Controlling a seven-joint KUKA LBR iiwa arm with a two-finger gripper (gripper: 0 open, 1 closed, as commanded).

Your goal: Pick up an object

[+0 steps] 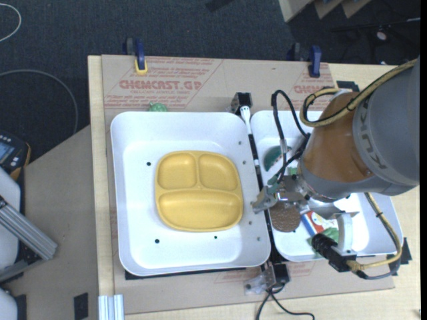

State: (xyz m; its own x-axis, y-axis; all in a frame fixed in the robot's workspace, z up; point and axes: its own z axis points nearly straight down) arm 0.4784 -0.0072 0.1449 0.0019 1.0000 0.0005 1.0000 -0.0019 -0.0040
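The gripper [275, 197], its opening hidden so I cannot tell, is hanging over the right white bin's [373, 245] left edge above a brown round speckled object [285, 220], and should be descending squarely.

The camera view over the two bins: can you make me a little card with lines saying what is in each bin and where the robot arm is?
left bin: shallow white plastic bin holding a yellow three-compartment plate
right bin: shallow white plastic bin with a round brown object, a green object and small colourful items, partly hidden
arm: grey arm with an orange band over the right bin
gripper: two-finger gripper low by the divide between the bins, fingers unclear
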